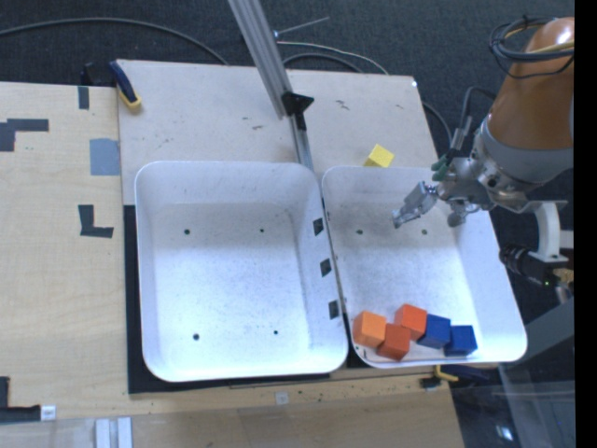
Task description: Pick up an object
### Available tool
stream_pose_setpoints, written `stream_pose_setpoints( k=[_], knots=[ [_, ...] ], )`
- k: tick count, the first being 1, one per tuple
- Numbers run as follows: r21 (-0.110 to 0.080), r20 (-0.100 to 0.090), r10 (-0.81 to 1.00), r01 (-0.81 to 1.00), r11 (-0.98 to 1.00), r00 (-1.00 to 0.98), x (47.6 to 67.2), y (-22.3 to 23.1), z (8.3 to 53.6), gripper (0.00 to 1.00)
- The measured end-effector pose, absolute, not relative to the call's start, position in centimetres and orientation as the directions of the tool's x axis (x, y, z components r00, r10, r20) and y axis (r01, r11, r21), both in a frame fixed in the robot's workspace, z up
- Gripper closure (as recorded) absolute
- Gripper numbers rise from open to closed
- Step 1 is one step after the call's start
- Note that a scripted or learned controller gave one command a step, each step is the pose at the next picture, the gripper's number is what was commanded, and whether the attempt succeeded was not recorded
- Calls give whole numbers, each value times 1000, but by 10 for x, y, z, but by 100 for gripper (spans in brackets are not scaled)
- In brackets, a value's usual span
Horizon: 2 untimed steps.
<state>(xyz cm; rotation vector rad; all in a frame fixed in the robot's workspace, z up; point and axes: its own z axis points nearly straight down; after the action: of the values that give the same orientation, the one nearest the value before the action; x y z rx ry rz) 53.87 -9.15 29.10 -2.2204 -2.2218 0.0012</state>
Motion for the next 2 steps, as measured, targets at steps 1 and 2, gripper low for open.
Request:
stream_pose_setpoints(
  k=[1,2],
  knots=[
    [4,-2,1000,1000,1,-1,531,-104,337,0],
    [0,-3,1000,1000,2,-2,578,-117,330,0]
  ],
)
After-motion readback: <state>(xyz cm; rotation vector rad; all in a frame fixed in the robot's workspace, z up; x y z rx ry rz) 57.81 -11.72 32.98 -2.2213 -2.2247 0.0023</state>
